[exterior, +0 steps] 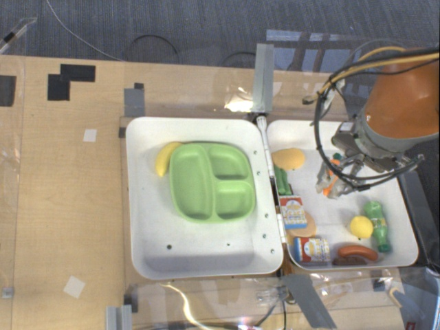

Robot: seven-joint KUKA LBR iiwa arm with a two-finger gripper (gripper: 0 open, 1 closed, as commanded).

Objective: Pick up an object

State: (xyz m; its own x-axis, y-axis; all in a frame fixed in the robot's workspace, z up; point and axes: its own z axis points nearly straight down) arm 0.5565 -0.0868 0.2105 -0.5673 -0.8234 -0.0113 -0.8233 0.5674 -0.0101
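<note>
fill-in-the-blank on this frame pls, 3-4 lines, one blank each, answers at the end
1. The green divided tray lies in the ____ bin.
2. The banana lies against the tray's ____ side.
3. The lemon lies directly ____ of the green bottle in the right bin.
4. The gripper hangs over the ____ bin.

Missing words: left; left; left; right
</note>
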